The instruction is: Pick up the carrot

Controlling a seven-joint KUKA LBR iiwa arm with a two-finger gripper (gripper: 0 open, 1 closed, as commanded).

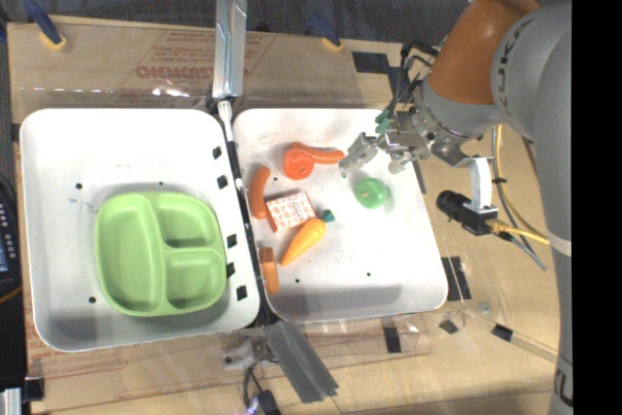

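The carrot (304, 239) lay in the right bin (408, 282), near the bin's middle and toward its left half. Its long axis ran on a diagonal, the thin tip pointing lower left and the thick end, with a small green top, pointing upper right. A small printed box (290, 209) sat just beside it on the upper left, close to touching or touching; which could not be settled.

The gripper (374, 151) stood over the upper right part of the same bin, above and just beside a green ball (370, 193). From the gripper, the carrot lay down and to the left, well apart, with the ball between the two on the nearer side. How far the claw was open could not be told, and nothing was seen held in it.

The arm (505, 44) reached in from the right, its orange band above the wrist, the wrist bent down toward the bin floor.

Other items noted: an orange piece (303, 159) near the gripper's left, an orange stick (259, 192) by the bin's left wall, and a green tray (160, 253) in the left bin (58, 141).

Judgement: the grasp was not yet begun. The coming move would call for travel down-left and a wrist turn to close across the carrot's diagonal.
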